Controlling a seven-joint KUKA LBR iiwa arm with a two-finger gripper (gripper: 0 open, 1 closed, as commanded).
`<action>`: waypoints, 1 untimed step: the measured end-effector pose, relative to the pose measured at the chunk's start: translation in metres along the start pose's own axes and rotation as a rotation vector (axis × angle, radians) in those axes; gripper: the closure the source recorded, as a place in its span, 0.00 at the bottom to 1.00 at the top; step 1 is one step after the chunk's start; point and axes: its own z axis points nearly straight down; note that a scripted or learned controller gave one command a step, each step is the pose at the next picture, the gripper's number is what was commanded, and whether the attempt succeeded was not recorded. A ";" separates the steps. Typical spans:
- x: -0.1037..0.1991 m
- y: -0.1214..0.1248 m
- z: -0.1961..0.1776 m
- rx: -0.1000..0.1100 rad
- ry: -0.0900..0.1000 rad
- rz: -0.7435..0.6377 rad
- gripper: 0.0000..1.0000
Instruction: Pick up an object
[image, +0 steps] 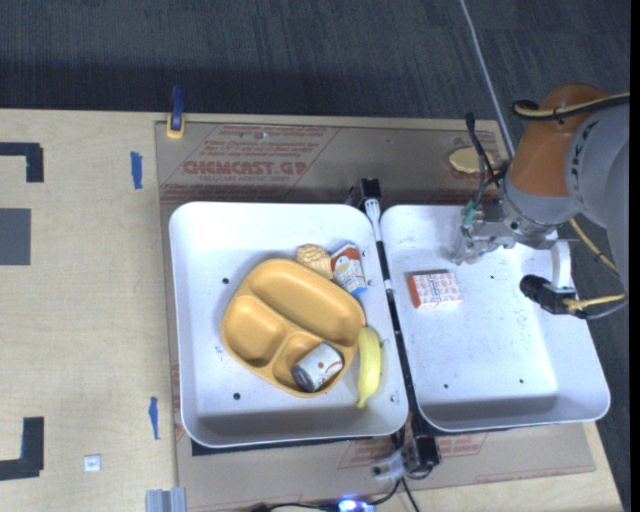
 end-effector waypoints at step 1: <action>0.049 0.007 -0.028 0.003 0.002 0.001 1.00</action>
